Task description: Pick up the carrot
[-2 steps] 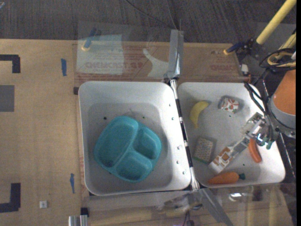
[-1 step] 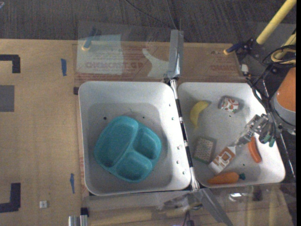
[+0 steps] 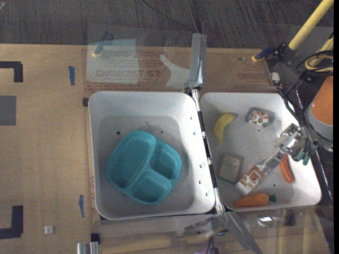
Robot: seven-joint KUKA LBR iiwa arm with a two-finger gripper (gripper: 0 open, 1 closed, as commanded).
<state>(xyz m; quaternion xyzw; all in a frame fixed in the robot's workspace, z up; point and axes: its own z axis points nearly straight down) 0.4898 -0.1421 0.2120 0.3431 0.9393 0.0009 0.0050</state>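
The carrot (image 3: 254, 199) is orange with a green stub on its right end. It lies flat near the front wall of the right bin (image 3: 310, 194). My gripper (image 3: 295, 144) hangs over the right side of that bin, up and to the right of the carrot and well apart from it. It is open, with nothing between its fingers. Its tips are just above an orange-red sausage (image 3: 287, 170) and the neck of a small bottle (image 3: 259, 172).
The right bin also holds a yellow banana (image 3: 223, 125), a small round printed object (image 3: 257, 117) and a speckled square pad (image 3: 230, 167). A teal divided plate (image 3: 144, 166) lies in the left bin (image 3: 100, 142). Cables and a yellow rod (image 3: 311, 20) are at the back right.
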